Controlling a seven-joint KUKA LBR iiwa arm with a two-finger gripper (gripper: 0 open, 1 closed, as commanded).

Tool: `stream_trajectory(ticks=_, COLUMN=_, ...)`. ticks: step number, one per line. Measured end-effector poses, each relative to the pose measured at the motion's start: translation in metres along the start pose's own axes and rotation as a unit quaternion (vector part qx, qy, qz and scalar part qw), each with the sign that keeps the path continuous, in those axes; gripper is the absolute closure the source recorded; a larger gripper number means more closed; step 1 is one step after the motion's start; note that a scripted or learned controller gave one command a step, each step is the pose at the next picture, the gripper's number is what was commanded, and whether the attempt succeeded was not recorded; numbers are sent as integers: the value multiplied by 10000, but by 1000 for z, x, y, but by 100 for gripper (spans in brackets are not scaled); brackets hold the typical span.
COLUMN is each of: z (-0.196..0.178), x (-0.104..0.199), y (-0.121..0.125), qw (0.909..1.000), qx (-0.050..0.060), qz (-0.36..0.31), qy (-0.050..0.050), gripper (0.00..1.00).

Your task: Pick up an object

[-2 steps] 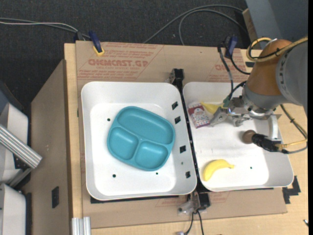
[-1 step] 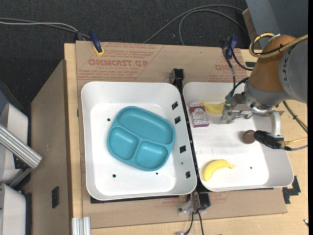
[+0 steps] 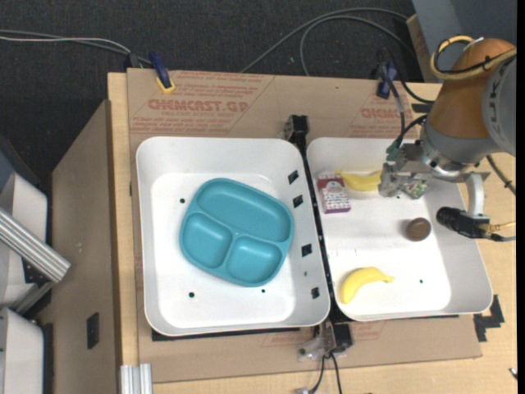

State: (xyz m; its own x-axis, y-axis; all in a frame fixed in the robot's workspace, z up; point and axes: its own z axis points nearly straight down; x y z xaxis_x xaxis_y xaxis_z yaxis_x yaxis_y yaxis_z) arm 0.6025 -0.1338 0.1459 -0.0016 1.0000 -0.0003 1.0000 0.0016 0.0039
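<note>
Lying nearest the camera, a yellow banana (image 3: 363,283) is curving along the front part of the right bin (image 3: 459,298). Further back in that bin, a small round brown object (image 3: 418,229) is sitting just in front of and beside the claw (image 3: 404,183), apart from it. The claw is hanging low over the back of the right bin, its tip touching or almost touching the right end of a second banana (image 3: 359,180); that fruit's far end is being covered by the claw, so contact cannot be confirmed. Whether the claw is released or clenched, I cannot tell, since its body is hiding that part. Just left of the second banana, a small red-and-white box (image 3: 333,194) is lying near the divider between the bins; its printing is too small to read. In the left bin (image 3: 152,220), a teal sectioned plate (image 3: 236,231) with three compartments is resting near the middle. Red lettering on the cardboard sheet (image 3: 205,97) covering the counter is reading "CHEMCAST GP", with part of the same print showing at the right, cut off by the arm (image 3: 467,97).
</note>
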Motion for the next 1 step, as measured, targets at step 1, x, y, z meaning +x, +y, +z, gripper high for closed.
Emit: stream_trajectory(ticks=1, z=-63, x=-6, y=6, qw=10000, qx=-20, qz=-1, qy=-7, gripper=100)
